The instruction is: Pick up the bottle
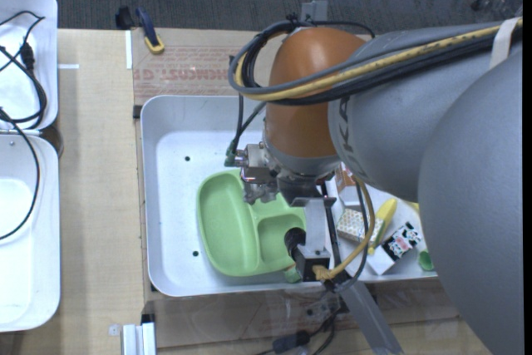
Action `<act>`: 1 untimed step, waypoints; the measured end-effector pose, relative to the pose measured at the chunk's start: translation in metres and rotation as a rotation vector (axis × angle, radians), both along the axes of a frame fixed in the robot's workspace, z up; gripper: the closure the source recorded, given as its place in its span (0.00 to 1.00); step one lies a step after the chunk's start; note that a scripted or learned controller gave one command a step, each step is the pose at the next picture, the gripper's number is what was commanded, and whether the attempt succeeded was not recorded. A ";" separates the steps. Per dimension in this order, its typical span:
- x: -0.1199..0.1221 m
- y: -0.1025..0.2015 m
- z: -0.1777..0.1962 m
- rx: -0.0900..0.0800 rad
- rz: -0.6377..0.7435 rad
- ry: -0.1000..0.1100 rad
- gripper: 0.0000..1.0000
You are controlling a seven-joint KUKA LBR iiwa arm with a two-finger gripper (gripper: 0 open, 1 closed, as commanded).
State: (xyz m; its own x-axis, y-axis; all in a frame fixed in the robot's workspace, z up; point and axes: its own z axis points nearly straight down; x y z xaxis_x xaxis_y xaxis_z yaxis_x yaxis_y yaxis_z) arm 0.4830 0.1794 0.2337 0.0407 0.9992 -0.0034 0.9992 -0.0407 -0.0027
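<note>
Gripper (pixel 264 183) over green tray (pixel 229 233) at bin's (pixel 166 179) lower edge; you can't tell its grip. Arm (pixel 432 137) partly covers white box (pixel 403 244), right edge.

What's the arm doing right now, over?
Arm over the green dish in the white bin. Bottle: cannot tell, arm covers that side. Small boxes crowd the bin's right end.
</note>
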 end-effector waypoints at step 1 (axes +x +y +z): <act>0.069 -0.050 -0.072 0.001 0.194 0.002 1.00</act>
State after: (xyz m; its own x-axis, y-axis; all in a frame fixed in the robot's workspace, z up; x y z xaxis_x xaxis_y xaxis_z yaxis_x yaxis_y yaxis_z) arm 0.5515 0.1296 0.1619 -0.1526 0.9883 -0.0023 0.9883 0.1526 -0.0042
